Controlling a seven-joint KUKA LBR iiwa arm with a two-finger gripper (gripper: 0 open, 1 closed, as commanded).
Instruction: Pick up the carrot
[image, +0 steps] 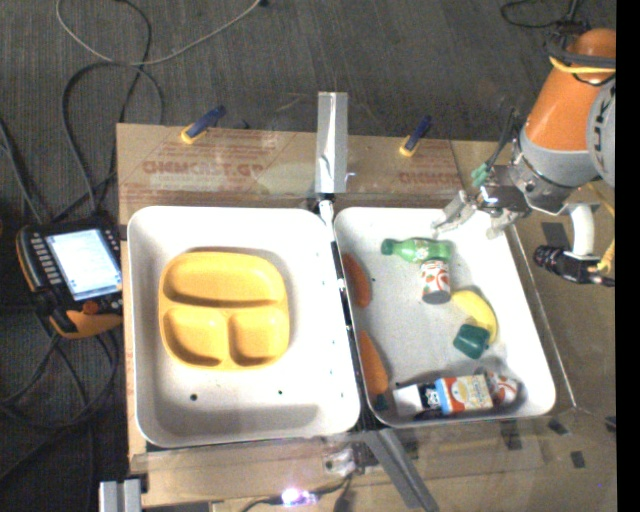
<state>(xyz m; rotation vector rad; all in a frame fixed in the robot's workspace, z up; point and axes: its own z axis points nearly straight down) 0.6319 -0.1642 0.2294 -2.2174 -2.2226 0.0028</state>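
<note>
The carrot (372, 366), a long orange piece, lies along the left wall of the right bin (533, 330), near its front left corner. My gripper (472, 217) hangs over the back edge of that bin, well up and to the right of the carrot. Its fingers (449, 214) are spread open and hold nothing. A green bottle (416, 249) lies just below and left of the gripper.
A second orange-red long piece (357, 280) rests against the same wall, farther back. Also in the right bin are a small can (435, 281), a banana (478, 309), a teal cup (472, 340) and a carton (455, 395) next to the carrot. The left bin (145, 400) holds a yellow divided tray (226, 307).
</note>
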